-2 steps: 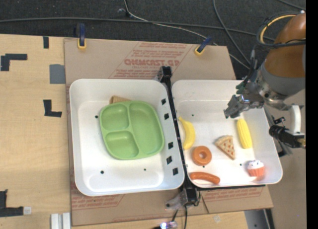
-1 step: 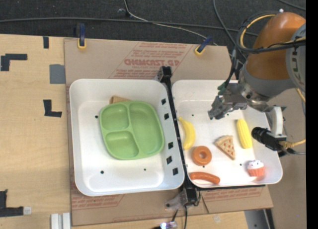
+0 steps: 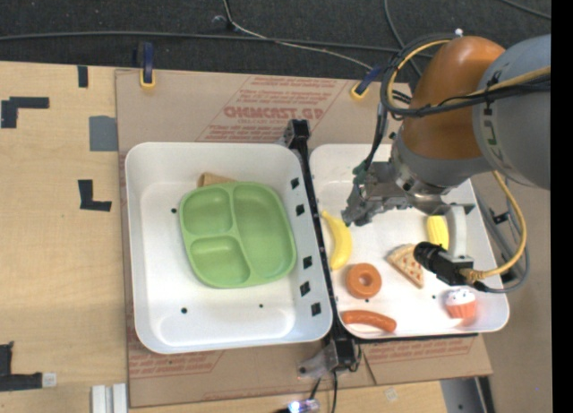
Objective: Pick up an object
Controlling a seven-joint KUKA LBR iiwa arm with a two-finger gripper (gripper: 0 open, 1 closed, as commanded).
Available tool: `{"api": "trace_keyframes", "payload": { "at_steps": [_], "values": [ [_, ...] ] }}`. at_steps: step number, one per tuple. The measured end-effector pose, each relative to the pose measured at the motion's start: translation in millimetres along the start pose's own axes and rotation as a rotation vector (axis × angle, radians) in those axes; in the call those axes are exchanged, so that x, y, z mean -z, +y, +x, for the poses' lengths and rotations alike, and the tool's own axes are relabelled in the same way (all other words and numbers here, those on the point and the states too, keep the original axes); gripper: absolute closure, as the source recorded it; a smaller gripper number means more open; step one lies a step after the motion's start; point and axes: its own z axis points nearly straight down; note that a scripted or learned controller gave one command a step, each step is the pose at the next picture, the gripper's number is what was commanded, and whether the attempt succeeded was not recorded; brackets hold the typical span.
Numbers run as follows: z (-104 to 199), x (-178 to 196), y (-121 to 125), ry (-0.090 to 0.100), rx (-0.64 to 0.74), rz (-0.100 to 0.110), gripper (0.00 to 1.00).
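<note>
Two white bins (image 3: 143,250) sit on cardboard, a green tray (image 3: 237,232) in the left. Gripper (image 3: 358,210) hovers at the banana's (image 3: 338,239) one o'clock; its state is unclear.

The gripper (image 3: 361,208) hangs low in the right bin (image 3: 488,317), just above the banana (image 3: 337,239). Near it lie a donut (image 3: 364,280), pizza slice (image 3: 407,264), sausage (image 3: 368,321) and cupcake (image 3: 459,305). A green tray (image 3: 237,233) lies in the left bin (image 3: 152,250).

On the desk (image 3: 54,250), the divided plate (image 3: 237,234) lies in the left bin (image 3: 148,313), while in the right bin (image 3: 491,313) the banana (image 3: 338,239) lies at nine o'clock, the doughnut (image 3: 363,280) centrally, the sausage (image 3: 368,321) at six, and the cupcake (image 3: 459,304) at four.
</note>
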Motion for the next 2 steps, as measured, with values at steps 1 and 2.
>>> {"api": "trace_keyframes", "payload": {
  "at_steps": [1,2],
  "values": [
    [57,-3,-15,-0.001,0.000,0.000,1.00],
    [116,-5,-28,0.000,0.002,0.000,1.00]
  ]
}}
